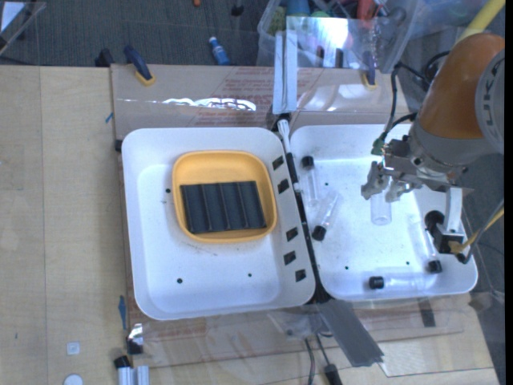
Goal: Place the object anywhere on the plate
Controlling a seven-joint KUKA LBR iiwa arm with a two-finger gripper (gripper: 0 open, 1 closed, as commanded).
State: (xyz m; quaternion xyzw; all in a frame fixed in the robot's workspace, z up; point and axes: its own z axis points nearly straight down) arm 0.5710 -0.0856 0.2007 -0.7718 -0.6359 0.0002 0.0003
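Observation:
My gripper (384,189) hangs over the right bin (345,147), near its middle right. A short clear tube (381,208) points down from between its fingers, and the gripper is shut on it. The yellow plate (183,171) sits in the left bin (152,279), well to the left of the gripper. A black ridged block (223,206) lies across the plate's middle.
Several clear tubes with black caps lie in the right bin: one (325,212) near the divider, one (308,176) at the upper left, and one (402,281) along the front wall. A clear box of bright items (337,6) stands behind the bins.

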